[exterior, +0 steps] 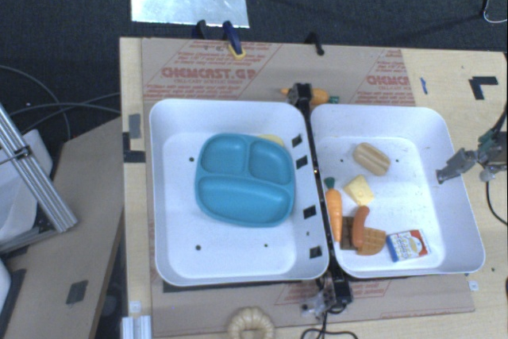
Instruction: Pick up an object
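Note:
The right bin [444, 131] holds several toy foods: a tan bread roll [371, 158], a yellow cheese wedge [359, 190], an orange carrot [334, 210], a red sausage [359, 224], a brown cookie [371, 243] and a small red and blue box [406, 244]. My gripper [454, 167] hangs at the right bin's right rim, to the right of the roll and well apart from it. Nothing shows in the gripper.
The left bin [171, 171] holds a blue divided plate [244, 179], and a yellow object [273, 140] peeks out behind it. A small orange item [318, 97] lies at the bins' far joint. A beige ring [252, 323] lies on the bench's near edge.

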Controlling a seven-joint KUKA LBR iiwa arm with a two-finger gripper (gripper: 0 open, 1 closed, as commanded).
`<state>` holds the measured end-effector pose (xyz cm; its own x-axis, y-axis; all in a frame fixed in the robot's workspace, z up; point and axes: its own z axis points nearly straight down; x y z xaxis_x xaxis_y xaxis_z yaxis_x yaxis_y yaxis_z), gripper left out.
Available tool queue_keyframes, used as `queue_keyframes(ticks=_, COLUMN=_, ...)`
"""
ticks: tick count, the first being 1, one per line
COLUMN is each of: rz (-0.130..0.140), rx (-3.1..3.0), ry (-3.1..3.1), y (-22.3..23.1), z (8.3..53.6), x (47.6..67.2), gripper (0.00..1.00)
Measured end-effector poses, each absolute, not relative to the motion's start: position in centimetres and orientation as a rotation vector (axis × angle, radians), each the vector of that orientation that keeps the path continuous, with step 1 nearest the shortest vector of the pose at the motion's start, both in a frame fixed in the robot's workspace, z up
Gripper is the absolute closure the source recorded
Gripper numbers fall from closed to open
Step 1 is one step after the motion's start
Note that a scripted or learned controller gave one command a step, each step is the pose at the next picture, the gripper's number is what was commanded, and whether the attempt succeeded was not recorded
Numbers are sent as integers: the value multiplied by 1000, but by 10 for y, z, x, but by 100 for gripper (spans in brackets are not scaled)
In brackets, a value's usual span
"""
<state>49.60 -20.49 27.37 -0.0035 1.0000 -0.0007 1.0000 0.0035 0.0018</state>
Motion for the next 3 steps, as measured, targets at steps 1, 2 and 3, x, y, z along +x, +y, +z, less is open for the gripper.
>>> queue_keyframes(ticks=1, rz=-1, rx=2221, ry=2224, y=-203, z=232, x=495, gripper=0)
queue_keyframes(ticks=2, rz=-1, rx=2222, ry=2226, y=-193, z=179, x=492, gripper=0)
queue_keyframes(ticks=3, rz=-1, rx=2223, ry=2226, y=-186, z=121, x=499, gripper=0)
